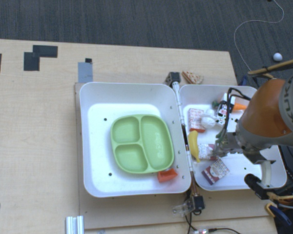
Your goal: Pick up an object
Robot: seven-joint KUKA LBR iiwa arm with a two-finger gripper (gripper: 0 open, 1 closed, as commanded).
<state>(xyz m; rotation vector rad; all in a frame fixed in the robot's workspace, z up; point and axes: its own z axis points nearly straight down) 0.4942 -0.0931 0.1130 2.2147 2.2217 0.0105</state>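
There, red-and-white packet [215,171]; its print perhaps too blurred.

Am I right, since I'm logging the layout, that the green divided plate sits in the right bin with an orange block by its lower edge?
Not quite. The camera view shows the green divided plate in the left bin, not the right one. The orange block does sit by its lower edge.
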